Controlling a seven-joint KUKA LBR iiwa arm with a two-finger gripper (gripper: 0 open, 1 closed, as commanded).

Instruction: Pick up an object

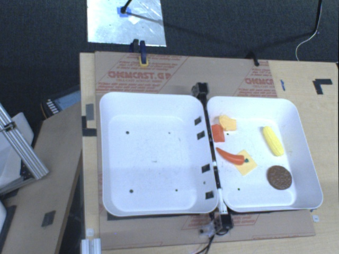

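Note:
Several toy foods lie in the right bin (304,142). A yellow corn cob (273,140) rests toward its right side. A brown round cookie (279,177) sits near the front right corner. A red chili pepper (230,155) lies partly on a flat yellow cheese slice (247,165). Close to the divider are a small red block (217,133) and a pale orange chunk (228,123) behind it.
The left bin (153,152) stands beside the right one, joined by a black clipped divider (207,142). Both rest on a cardboard sheet (175,70). A metal plate (126,14) lies behind the bench, and an aluminium rail (21,147) stands at the left.

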